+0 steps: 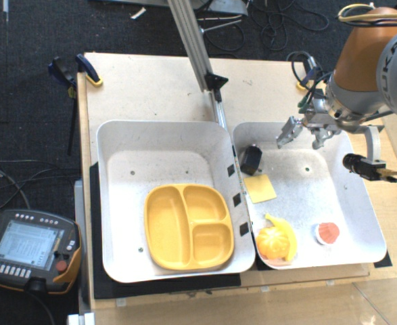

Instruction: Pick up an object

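Resting in the left bin (117,154), a yellow tray (188,225); the right bin (350,212) holds a black block (251,158), yellow pad (260,187), yellow toy (276,240) and red disc (328,233). The gripper (305,133) hangs above its far edge, fingers spread, gripping nothing.

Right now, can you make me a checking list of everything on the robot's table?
Surface: pale bench bearing two white bins, left bin and right bin.
Job's things: right bin holds a black block, yellow square, yellow-orange toy and small red piece.
Clutter: yellow divided tray in the left bin; clamps at the bench's far left corner.
Claw: claw hangs over the right bin's far end, fingers spread, holding nothing.
Cables: black cables on the floor beyond the bench.
Surroundings: dark floor, control pendant at lower left, metal pole.
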You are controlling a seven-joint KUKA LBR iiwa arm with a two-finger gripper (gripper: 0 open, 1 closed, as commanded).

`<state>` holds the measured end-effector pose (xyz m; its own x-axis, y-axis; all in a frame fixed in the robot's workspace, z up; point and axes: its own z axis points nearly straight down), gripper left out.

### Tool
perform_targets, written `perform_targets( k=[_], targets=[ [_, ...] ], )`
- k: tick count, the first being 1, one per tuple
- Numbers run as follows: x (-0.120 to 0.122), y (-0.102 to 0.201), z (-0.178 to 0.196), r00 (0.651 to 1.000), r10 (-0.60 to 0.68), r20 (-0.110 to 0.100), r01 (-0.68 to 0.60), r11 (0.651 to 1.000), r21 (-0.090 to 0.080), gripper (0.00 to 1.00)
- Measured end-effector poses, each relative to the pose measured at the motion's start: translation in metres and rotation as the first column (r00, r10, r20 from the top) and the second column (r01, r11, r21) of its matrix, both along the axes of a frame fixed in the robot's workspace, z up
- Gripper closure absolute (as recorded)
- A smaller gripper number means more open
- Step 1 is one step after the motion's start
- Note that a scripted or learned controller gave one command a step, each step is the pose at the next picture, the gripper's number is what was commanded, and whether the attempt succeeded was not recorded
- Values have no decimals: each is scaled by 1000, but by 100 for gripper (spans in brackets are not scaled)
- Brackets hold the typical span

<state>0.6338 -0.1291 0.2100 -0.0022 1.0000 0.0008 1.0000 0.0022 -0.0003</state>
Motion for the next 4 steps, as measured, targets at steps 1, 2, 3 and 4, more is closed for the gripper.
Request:
perform_targets(
  k=[1,2,3,4],
  targets=[
    [0,0,0,1000,0,0,0,1000,0,0],
    [-5,0,-44,1000,-2,-4,2,1000,-1,0],
    [-10,9,-98,1000,-2,-3,2,1000,-3,0],
    [-9,7,-114,1000,-4,1,4,1000,-3,0]
  ],
)
